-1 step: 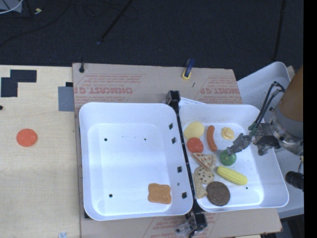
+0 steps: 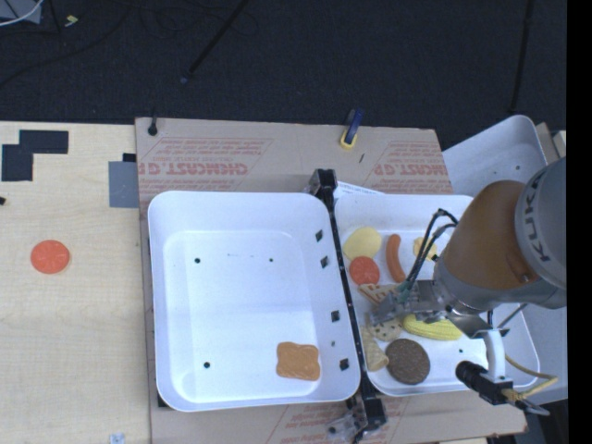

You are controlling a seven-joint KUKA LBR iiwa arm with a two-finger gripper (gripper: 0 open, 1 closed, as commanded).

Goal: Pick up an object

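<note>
The jaws are set low in the right bin, over the crowded middle of the food heap, and whether they are open or closed cannot be told: they are small, dark and partly masked by the wrist above. No item is seen between them, so nothing is counted as held. Just beside them a cracker lies on the left and a corn cob on the right, both close enough to be the likely target; which one is aimed at cannot be said. A brown patty is found nearer, and a tomato, a sausage and a lemon farther off. The pieces are kept together by the bin walls, within the arm's reach from the right. In the left bin a single orange toast is left at the near right corner. Both bins are carried on cardboard laid over the desk.
</note>
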